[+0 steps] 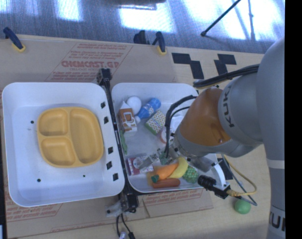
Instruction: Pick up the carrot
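In the right bin (141,185), the carrot (164,172) lies just beside the gripper (172,156).

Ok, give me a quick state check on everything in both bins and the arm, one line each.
carrot: lying in the right bin's near corner, not gripped
right bin: cluttered with toy food
yellow plate: flat in the left bin, compartments bare
left bin: holds the plate
arm: over the right bin's right side
green ball: on the bench, outside the bins
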{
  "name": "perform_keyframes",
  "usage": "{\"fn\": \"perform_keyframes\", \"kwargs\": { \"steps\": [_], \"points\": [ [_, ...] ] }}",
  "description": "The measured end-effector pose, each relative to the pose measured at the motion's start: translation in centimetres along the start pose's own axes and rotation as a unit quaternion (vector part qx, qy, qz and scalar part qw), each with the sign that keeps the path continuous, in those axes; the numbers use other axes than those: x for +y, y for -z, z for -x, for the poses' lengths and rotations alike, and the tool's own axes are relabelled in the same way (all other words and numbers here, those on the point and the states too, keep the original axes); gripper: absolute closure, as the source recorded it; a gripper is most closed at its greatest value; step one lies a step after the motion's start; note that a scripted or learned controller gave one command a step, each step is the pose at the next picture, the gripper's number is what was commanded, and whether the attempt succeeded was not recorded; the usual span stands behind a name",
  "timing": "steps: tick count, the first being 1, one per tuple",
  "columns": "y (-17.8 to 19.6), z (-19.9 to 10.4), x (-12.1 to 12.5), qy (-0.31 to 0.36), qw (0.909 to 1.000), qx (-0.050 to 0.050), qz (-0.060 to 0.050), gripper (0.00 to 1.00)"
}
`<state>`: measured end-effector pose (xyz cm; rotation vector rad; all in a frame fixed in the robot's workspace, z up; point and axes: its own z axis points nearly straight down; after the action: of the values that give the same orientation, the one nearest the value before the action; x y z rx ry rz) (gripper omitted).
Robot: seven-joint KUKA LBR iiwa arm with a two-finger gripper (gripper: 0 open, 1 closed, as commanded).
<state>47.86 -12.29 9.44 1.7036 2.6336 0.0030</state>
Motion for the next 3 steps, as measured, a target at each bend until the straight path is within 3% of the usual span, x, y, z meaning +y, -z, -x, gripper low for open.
{"fn": "perform_keyframes", "kwargs": {
  "steps": [1, 2, 3],
  "points": [
    [1.1, -0.1, 0.2, 0.003, 1.0, 0.001, 0.0, 1.0],
    [-0.2, 3.0, -1.5, 0.201, 0.9796, 0.001, -0.001, 1.0],
    [12.0, 2.7, 6.1, 0.154, 0.9881, 0.001, -0.002, 1.0]
  ]
}}
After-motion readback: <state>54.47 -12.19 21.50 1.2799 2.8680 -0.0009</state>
